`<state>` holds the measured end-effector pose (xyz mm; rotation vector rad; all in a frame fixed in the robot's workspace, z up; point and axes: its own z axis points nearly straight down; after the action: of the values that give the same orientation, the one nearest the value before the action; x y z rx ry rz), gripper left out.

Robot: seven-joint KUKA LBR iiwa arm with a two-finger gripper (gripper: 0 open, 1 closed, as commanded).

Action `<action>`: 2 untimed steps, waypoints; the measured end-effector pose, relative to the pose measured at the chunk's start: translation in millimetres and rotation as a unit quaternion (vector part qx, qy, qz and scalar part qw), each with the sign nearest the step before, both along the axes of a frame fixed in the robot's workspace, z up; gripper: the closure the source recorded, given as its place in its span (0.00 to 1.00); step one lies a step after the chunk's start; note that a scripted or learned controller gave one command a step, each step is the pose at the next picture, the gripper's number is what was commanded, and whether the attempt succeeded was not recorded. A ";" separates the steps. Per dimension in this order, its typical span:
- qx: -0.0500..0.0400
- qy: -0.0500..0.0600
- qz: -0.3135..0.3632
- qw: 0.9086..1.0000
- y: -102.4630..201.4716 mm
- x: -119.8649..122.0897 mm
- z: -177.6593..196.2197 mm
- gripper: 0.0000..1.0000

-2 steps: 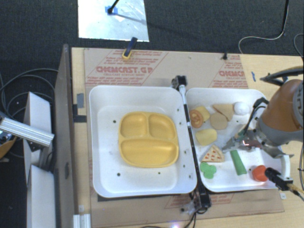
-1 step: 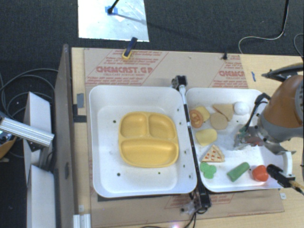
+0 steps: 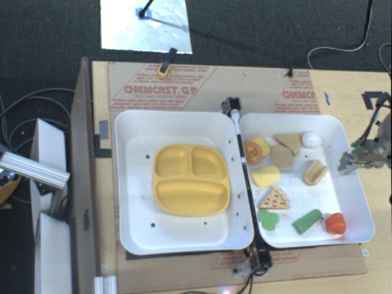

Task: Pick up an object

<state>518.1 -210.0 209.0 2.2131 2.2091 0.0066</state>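
Hand point(image 3: 352, 162) at right bin point(image 3: 355, 192) rim

I see the two shallow white plastic bins sitting side by side on a sheet of brown printed cardboard point(image 3: 184, 87); the left bin point(image 3: 131, 164) and the right bin point(image 3: 358, 210) meet along a dark seam. My view also takes in a shiny square silver sheet point(image 3: 146, 17) lying on the dark floor beyond the bench, a small yellow and blue clip point(image 3: 165, 63) at the cardboard's far edge, and a thin white cable point(image 3: 343, 46) curling at upper right.
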 end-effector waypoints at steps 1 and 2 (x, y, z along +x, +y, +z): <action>0.006 0.008 0.006 1.000 75.7 19.7 -59.4 1.00; 0.002 0.003 0.001 1.000 45.2 12.2 6.5 1.00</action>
<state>530.3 -164.8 215.5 2.2161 2.2159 0.0046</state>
